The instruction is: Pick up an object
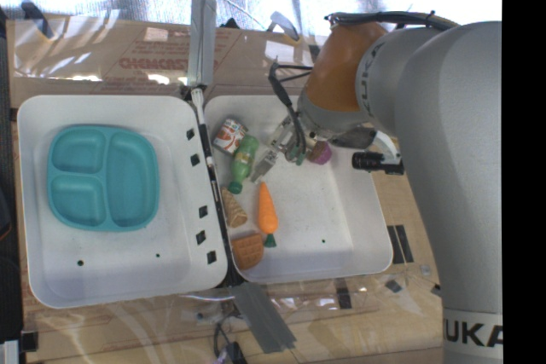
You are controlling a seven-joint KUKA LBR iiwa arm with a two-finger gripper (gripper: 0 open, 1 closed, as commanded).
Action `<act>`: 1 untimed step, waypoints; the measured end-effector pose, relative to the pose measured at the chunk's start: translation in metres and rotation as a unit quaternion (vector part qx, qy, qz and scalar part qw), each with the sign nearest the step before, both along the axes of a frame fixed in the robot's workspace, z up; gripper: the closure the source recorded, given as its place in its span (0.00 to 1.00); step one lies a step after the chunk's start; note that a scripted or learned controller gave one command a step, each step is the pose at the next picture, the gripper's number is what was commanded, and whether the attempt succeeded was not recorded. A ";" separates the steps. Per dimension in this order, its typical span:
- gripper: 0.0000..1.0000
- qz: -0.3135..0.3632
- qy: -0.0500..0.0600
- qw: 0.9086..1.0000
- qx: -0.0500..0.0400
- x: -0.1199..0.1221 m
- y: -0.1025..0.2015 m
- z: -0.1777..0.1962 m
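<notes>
1. Reaching in from the right, the big grey arm (444, 141) bends over the right bin (341, 217), because the toys to pick from lie there.
2. The left bin (51, 268), beside the right bin, has a blue-green plate (102, 176) with sections.
3. The gripper (275, 151) hangs low near the top of the right bin. Its fingers look a little apart, with nothing between them.
4. The green bottle (243, 162) lies just left of the gripper, so it is probably the thing to grab.
5. The orange carrot (268, 209) lies just below the gripper.
6. A small can (229, 135), a cone (234, 207) and a brown toy (247, 250) sit along the right bin's left wall.
</notes>
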State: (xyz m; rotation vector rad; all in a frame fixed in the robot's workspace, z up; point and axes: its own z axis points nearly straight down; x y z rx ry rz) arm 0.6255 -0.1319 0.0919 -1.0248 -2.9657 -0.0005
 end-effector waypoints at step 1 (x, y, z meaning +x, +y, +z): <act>1.00 0.005 -0.001 1.000 -0.001 0.002 0.001 0.011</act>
